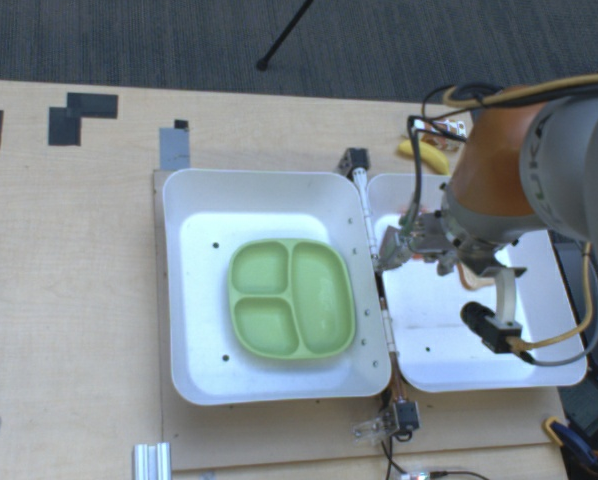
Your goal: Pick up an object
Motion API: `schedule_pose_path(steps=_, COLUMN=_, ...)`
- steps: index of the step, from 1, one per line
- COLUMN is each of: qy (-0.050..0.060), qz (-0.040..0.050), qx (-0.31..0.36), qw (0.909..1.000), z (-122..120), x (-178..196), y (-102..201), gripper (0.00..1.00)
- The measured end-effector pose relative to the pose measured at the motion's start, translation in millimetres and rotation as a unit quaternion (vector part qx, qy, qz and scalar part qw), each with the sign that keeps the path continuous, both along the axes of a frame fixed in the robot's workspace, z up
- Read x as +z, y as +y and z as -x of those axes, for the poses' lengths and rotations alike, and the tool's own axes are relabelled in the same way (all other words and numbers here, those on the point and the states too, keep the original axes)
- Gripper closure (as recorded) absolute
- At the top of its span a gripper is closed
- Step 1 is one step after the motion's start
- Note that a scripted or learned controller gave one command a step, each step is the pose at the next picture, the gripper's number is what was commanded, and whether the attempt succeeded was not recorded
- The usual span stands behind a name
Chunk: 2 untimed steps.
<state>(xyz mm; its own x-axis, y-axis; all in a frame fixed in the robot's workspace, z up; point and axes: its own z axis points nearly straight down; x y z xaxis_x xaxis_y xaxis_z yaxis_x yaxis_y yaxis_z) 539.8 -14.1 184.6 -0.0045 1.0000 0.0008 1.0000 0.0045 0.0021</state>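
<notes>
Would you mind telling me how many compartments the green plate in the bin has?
3. The green divided plate lies in the left bin: one compartment at its upper left, one at its lower left, and one long compartment down its right side.

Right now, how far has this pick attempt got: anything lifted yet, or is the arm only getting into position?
Done: the arm has reached in over the right bin. In hand: nothing visibly; the gripper sits low near the divider between the bins, with no object seen between its fingers. Left: the pick itself. The green divided plate lies flat in the left bin, untouched.
</notes>
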Motion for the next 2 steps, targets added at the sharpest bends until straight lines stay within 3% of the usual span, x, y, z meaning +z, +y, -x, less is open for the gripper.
schedule_pose_path(steps=1, qy=0.0, qz=0.0005, qx=-0.001, qw=1.0, z=53, x=0, y=-53, gripper=0.0)
schedule_pose_path(steps=2, qy=-0.003, qz=0.0005, qx=-0.001, qw=1.0, z=51, x=-98, y=-81, gripper=0.0)
